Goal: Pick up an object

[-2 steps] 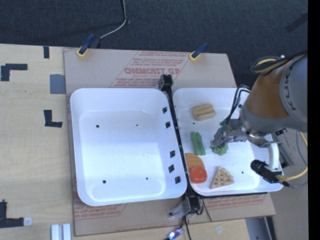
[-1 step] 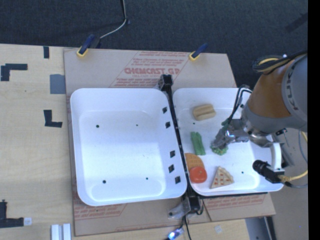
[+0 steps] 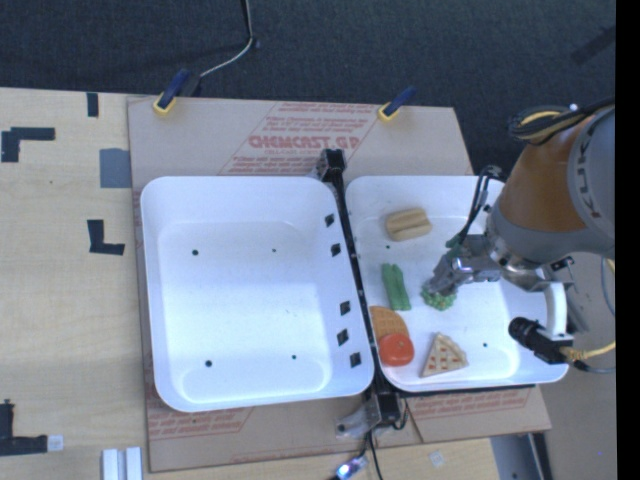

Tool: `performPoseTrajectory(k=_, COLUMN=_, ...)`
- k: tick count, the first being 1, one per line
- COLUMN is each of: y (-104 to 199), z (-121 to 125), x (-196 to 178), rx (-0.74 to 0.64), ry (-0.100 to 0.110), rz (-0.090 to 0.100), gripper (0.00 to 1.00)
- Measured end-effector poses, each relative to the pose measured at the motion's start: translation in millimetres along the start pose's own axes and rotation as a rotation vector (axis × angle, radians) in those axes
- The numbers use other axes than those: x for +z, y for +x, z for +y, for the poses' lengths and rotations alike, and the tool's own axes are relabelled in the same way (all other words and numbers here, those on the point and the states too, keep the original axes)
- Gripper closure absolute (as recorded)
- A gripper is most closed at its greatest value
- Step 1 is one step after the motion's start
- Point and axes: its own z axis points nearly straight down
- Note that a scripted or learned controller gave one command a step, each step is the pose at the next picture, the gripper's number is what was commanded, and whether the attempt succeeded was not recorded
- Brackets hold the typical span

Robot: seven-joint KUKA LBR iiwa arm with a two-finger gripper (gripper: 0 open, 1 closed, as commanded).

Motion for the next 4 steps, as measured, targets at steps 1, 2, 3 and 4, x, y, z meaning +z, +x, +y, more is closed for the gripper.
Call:
performPoseTrajectory(k=1, y=0.5, z=0.1, x=-9.2, rx=0.000, ry=0.001, rz=0.001, gripper=1.00)
performPoseTrajectory(k=2, y=0.9, z=0.1, x=-18.4, rx=-0.001, ry=0.002, rz=0.001, gripper=1.00)
performPoseTrajectory(k=3, y=1.3, z=0.3, x=-27.7, rx=-0.002, ry=0.003, rz=0.001, gripper=1.00)
performPoseTrajectory(k=4, y=1.7, z=0.4, x=-36.9, rx=-0.002, ry=0.004, rz=0.001, gripper=1.00)
